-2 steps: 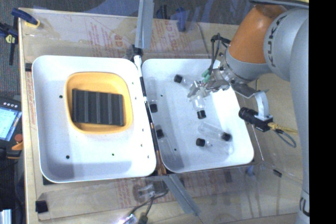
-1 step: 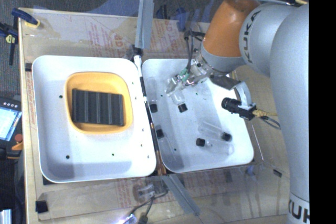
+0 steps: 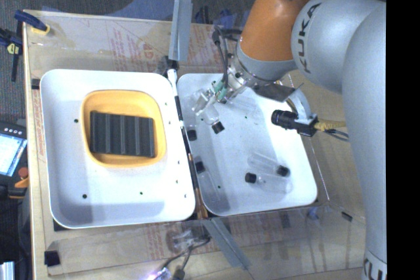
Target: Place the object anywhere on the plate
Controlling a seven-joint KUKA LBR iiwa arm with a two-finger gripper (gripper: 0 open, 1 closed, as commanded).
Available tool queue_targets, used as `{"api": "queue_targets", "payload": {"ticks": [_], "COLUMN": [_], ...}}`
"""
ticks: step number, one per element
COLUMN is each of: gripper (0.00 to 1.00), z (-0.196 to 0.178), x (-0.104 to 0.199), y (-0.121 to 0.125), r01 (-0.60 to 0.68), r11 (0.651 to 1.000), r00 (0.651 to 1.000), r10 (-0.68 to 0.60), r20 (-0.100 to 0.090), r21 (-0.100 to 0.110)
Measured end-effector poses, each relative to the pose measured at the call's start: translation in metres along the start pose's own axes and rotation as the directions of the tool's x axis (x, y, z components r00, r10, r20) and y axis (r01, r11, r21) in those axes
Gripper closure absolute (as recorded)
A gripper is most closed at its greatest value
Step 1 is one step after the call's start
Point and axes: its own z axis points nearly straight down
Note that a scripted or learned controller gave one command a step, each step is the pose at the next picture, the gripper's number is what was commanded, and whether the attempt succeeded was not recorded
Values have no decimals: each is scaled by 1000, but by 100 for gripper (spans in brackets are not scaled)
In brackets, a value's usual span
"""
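Observation:
A yellow plate (image 3: 121,100) with a dark ribbed centre lies in the left bin (image 3: 65,193). A small clear object with black ends (image 3: 266,172) lies flat in the right bin (image 3: 295,147), near its front right corner. My gripper (image 3: 209,108) hangs low over the back left part of the right bin, close to the divider between the bins. It is well apart from the clear object, up and to the left of it. I see nothing held in it.
The grey arm with its orange band (image 3: 282,16) covers the back right of the bench. A black cable fitting (image 3: 289,120) juts over the right bin. Small black clips (image 3: 191,134) sit along the wall between the bins.

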Motion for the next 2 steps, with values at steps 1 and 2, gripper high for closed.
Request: {"api": "queue_targets", "payload": {"ticks": [1, 2], "gripper": [100, 0], "z": [26, 26], "x": [36, 35], "y": [63, 63], "r01": [96, 96], "r11": [995, 995], "r00": [995, 995], "r10": [-96, -96], "r20": [-1, 0], "r21": [0, 0]}}
